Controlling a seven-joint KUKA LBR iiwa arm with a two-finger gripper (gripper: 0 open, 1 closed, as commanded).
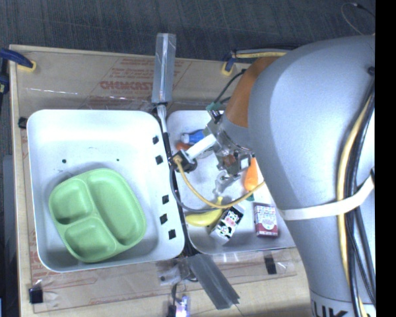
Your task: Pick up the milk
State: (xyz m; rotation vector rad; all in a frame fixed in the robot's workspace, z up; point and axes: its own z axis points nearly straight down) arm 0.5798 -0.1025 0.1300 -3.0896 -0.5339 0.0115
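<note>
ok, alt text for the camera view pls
A grey arm's claw hangs over the right bin, above a cow-patterned milk carton, a banana, a carrot and a red box. The left bin holds a green divided plate.

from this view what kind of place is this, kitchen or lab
Most likely a robot lab test bench, not a kitchen: two white bins clamped to a board, a large grey arm reaching over the right one, and toy-like groceries such as a milk carton and a green tray.
</note>
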